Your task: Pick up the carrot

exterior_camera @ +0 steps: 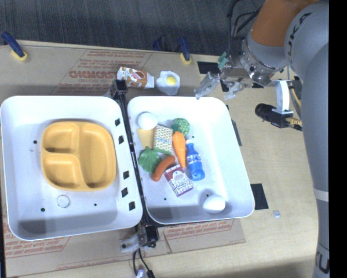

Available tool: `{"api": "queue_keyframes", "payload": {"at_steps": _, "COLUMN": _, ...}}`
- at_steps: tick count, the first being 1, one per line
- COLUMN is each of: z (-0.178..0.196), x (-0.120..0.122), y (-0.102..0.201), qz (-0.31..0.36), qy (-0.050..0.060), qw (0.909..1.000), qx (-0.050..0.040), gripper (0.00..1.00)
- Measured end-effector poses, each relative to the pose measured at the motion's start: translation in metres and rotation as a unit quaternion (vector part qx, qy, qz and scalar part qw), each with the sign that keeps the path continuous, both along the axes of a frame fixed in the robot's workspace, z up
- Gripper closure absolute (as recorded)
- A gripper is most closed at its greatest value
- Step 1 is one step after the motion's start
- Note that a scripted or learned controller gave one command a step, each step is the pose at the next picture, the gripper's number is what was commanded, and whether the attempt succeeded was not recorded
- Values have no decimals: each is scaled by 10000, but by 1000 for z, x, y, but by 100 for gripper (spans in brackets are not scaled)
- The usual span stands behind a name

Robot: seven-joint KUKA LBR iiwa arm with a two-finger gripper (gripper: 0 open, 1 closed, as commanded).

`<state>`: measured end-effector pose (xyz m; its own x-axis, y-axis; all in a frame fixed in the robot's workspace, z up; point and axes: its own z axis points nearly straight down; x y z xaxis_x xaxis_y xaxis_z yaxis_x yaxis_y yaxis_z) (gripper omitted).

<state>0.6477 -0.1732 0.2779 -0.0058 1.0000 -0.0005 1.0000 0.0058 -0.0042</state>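
Arm w/ fingers [215,89] hanging spread, gripping nothing, over right bin's [238,155] far rim. Carrot [179,147] lying mid-bin, wedged btwn blue bottle [194,161] & sausage [162,167]; bin's right side giving approach room.

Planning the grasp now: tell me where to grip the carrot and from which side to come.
Grip the carrot across its thicker upper half, coming straight down. It lies flat, long axis running up-down in the view. The blue bottle and cracker crowd its sides, so fingers likely get little room.
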Motion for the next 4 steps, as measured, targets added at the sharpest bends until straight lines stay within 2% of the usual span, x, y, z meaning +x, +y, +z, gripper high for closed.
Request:
{"api": "queue_keyframes", "payload": {"at_steps": 1, "z": -132, "x": -9, "y": -20, "qz": -1108, "qy": 8, "qw": 9938, "qx": 6, "gripper": 0}}
{"api": "queue_keyframes", "payload": {"at_steps": 2, "z": -182, "x": -26, "y": 25, "qz": -1024, "qy": -43, "qw": 9947, "qx": -12, "gripper": 0}}
{"api": "queue_keyframes", "payload": {"at_steps": 3, "z": -172, "x": -26, "y": 26, "qz": -1000, "qy": -32, "qw": 9950, "qx": -3, "gripper": 100}}
{"api": "queue_keyframes", "payload": {"at_steps": 4, "z": -45, "x": -93, "y": 39, "qz": -2328, "qy": 0, "qw": 9725, "qx": -7, "gripper": 100}}
